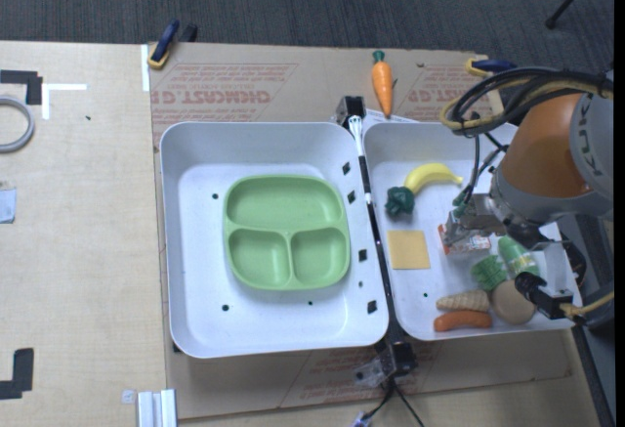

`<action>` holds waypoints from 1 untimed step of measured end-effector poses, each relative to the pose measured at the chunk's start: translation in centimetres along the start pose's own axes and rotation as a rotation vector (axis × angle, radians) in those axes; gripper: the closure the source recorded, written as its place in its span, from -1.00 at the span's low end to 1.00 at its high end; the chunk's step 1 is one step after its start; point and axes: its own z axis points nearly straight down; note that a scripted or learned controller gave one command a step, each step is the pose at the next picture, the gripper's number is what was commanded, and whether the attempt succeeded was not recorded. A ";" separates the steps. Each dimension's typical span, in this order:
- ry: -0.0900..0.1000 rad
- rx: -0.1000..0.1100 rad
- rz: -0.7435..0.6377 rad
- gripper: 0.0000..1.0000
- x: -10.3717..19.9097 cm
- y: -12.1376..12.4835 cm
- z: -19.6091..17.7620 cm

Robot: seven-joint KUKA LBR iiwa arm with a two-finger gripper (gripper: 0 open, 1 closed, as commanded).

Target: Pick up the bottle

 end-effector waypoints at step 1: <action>0.008 0.018 0.149 1.00 2.5 -0.9 1.5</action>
